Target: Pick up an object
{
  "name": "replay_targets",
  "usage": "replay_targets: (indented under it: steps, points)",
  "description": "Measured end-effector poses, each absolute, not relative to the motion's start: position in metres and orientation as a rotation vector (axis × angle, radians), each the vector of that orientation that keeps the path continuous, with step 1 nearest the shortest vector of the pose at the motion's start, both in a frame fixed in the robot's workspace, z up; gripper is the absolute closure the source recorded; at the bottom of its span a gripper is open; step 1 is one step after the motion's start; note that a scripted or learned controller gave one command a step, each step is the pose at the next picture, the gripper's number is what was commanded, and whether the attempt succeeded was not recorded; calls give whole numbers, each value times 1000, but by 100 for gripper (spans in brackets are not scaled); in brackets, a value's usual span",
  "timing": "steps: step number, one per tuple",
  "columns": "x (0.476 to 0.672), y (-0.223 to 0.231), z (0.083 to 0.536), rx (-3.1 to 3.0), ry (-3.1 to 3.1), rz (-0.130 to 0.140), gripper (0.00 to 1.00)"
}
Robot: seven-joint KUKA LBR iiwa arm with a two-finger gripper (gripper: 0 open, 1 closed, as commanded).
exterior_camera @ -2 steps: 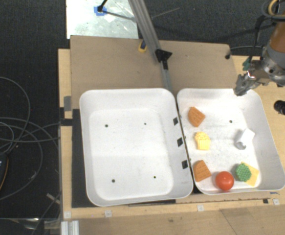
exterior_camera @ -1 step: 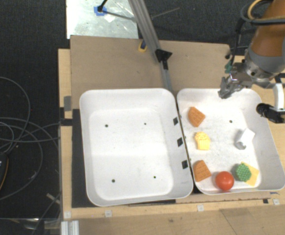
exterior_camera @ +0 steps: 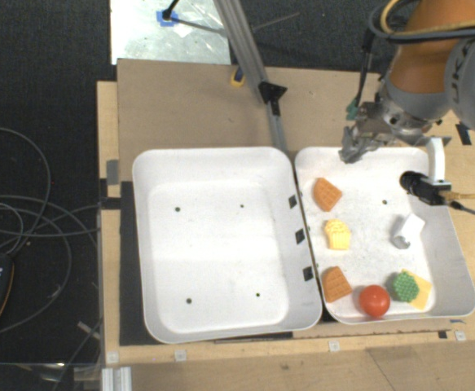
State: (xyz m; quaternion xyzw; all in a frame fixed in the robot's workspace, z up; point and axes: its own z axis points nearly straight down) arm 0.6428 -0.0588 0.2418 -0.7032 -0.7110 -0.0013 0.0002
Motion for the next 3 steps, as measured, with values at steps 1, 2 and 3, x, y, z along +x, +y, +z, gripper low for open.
replay_targets:
  steps: [1, 2, 3]
  points:
    - [647, 1, 231, -2207, -2233, -4, 100]
    - [649, 54, 242, -2209, -2234, -6, 100]
    - [653, 99, 246, -2210, -2233, -6, 100]
